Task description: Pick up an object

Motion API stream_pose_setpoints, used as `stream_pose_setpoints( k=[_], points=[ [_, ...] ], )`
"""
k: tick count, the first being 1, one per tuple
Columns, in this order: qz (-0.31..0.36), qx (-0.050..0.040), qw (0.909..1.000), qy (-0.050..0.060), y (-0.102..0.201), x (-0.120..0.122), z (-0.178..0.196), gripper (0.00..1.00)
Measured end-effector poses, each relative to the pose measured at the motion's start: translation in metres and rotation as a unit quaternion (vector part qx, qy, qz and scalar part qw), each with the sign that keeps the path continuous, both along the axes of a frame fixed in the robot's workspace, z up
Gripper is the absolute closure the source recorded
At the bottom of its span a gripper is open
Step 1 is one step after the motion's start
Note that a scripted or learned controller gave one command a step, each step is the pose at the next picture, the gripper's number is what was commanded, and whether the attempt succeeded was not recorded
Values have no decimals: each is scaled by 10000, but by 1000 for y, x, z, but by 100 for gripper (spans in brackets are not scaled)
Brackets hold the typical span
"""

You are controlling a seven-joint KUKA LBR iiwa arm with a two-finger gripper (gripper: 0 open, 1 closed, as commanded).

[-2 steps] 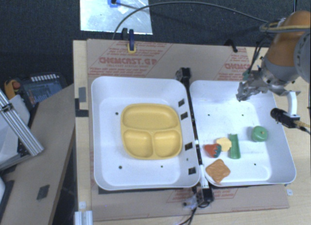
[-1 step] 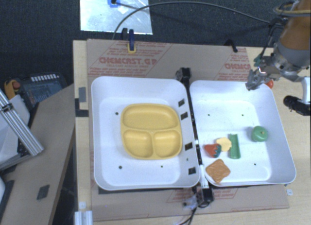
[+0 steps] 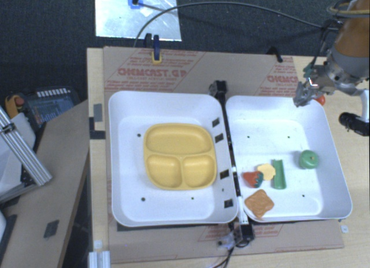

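Green ball [image 3: 309, 159] untouched, gripper [image 3: 303, 97] apart (bin's far corner)

— Where does the camera sit?
— Fixed above the bench [image 3: 98, 145], looking down at a slant; the left bin [image 3: 124, 145] and right bin [image 3: 329, 145] lie side by side in mid-frame; the arm [image 3: 350, 52] enters at upper right.

Arm [image 3: 351, 41] cut off at the right edge; jaws too small to read.
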State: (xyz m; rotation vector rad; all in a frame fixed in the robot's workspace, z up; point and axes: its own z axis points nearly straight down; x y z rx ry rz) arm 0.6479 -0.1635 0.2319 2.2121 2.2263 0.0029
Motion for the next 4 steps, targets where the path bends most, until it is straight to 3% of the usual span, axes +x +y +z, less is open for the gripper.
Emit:
stream_pose_setpoints(
  k=[4],
  points=[
    [-4,6,10000,21,182,-91,0,100]
  ],
)
